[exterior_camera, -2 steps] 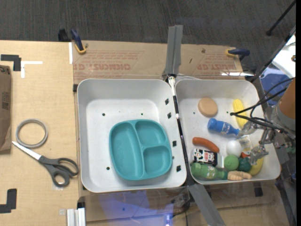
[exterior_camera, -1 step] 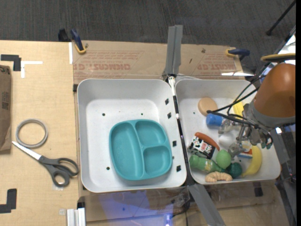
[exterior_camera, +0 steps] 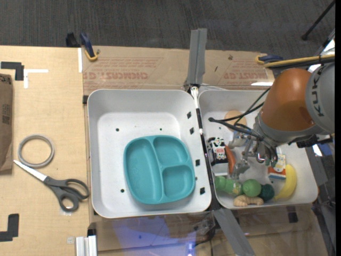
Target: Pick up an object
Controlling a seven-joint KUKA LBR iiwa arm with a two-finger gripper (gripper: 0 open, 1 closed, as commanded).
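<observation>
While low in the right bin (exterior_camera: 298, 196), gripper (exterior_camera: 246, 161), finger spread indiscernible, among toys.

Big letters are showing on the grey robot arm (exterior_camera: 322, 97) at the right edge: "KU", and the rest is running out of the picture. Red letters are sitting upside down on the brown cardboard (exterior_camera: 136, 71) behind the bins, and they are too hard to read. A small carton (exterior_camera: 217, 149) in the right bin (exterior_camera: 306, 196) is showing print too tiny to read.
</observation>
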